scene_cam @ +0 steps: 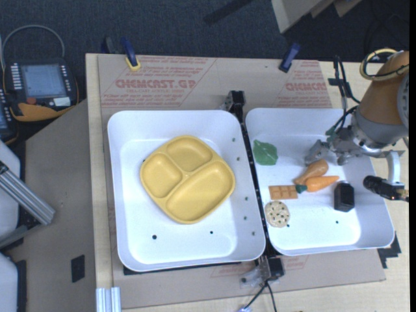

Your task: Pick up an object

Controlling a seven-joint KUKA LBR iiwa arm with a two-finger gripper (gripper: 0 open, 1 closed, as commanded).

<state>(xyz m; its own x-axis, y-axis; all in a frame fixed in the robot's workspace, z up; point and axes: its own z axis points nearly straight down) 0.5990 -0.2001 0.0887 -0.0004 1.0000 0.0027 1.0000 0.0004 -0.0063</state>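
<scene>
The right white bin (364, 234) holds several small items: a green leaf-like piece (264, 153), a tan roll (314, 169), an orange carrot (320, 183), an orange cracker (282, 192), a round speckled cookie (277, 214) and a black block (344, 197). My gripper (320, 153) hangs low over the bin's upper middle, just above and behind the tan roll, with the grey arm (380, 109) reaching in from the right. The green piece lies to the gripper's left. Nothing is seen lifted off the bin floor.
The left white bin (130, 174) carries a yellow divided plate (188, 178) in its middle. A black divider clamp (235, 100) sits between the bins at the back. A teach pendant (40, 86) lies off the bench at far left.
</scene>
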